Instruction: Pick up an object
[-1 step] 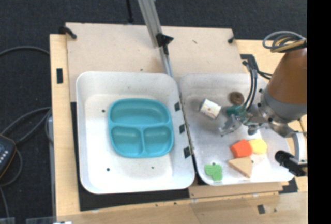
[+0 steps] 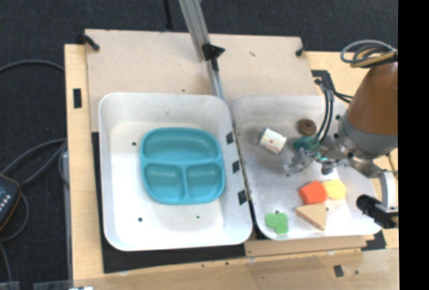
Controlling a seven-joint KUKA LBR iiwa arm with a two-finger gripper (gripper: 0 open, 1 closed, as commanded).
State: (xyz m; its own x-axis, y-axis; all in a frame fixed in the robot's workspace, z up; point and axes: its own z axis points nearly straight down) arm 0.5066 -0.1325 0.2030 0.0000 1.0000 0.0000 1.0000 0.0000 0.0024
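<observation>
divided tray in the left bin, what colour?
Teal-blue; the divided tray shows plainly in the camera view, lying in the left bin.

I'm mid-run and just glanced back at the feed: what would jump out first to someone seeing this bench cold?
Probably the teal divided tray, alone in the middle of the left bin. Next, the arm's gripper low in the right bin, beside a small white cylinder and above a cluster of orange block, yellow piece, tan wedge and green toy.
</observation>
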